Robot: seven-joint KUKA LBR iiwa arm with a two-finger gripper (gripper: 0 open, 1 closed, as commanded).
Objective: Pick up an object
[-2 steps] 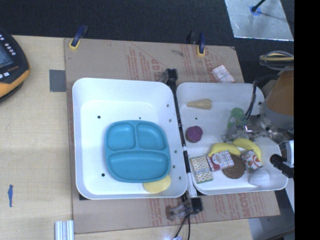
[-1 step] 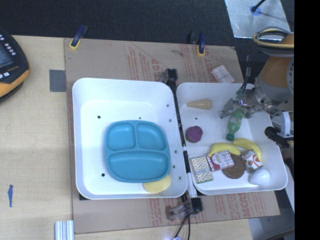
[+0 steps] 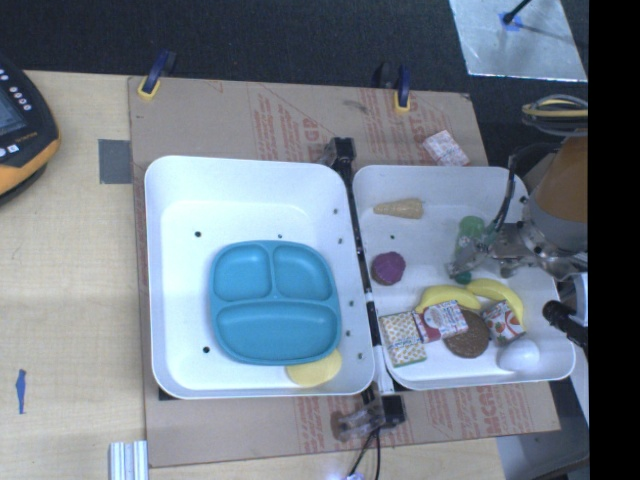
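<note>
Arm (image 3: 560, 193): rounded grey body, broad orange band on top, dark cable looping off it. Gripper (image 3: 470, 258) small, grey metal, blurred.

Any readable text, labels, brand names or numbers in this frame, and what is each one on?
No text is readable in this frame.
Cardboard sheet: red printed lettering, too blurred to read.
Small carton in the right bin: red and white print, too small to read.
Checkered packet: pattern, no legible words.
Handheld pendant: screen and buttons, illegible.

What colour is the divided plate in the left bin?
Light blue; the divided plate shows clearly in the camera view.
</note>
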